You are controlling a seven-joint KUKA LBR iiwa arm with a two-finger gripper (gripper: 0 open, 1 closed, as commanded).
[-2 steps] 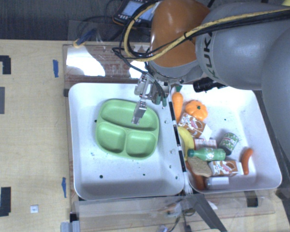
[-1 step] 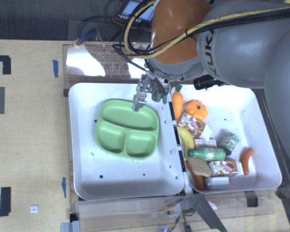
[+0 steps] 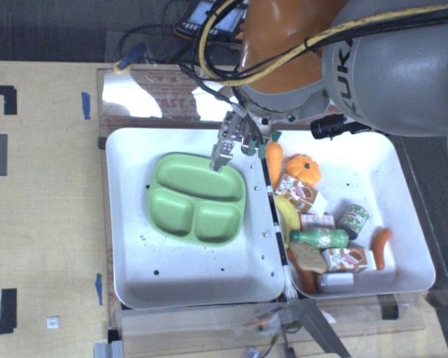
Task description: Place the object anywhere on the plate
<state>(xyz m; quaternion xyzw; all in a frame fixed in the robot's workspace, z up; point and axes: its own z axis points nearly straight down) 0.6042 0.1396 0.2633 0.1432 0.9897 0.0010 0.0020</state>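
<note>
**Jaws over the plate's far rim**

My jaws [image 3: 222, 154] hang above the far edge of the green plate [image 3: 196, 198], which has 3 compartments and lies in the left bin [image 3: 134, 267]. I cannot tell whether they are apart or together, or whether anything sits between them. Just to their right, across the divide, the right bin [image 3: 411, 200] holds a carrot [image 3: 273, 162], an orange [image 3: 302, 168], a banana [image 3: 286, 213] and a green bottle [image 3: 319, 237].
</note>
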